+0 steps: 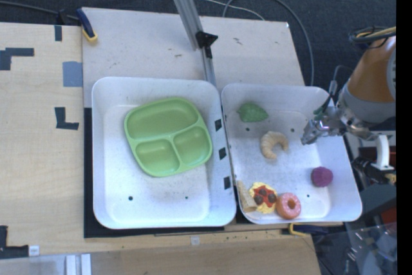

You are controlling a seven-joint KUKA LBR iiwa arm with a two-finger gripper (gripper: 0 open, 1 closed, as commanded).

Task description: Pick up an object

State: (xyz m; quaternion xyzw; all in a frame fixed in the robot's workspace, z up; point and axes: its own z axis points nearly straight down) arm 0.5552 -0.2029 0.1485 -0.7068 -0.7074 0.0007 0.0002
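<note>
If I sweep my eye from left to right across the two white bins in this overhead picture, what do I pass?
Green plate → slice of pizza → croissant → pink donut → gripper → purple ball. The green leafy piece overlaps the pizza's span, so I left it out.

Robotics lab: KUKA arm (373, 84) at bench (38, 106), white bins (103, 138), loose cables (270, 0), toy food.

Arm (370, 84): bulky rounded orange band, grey segment beneath it. Wrist narrows to small silver-grey metal gripper (311, 132) with dark fittings. White-and-red part just below wrist; dark cabling beside it.
</note>
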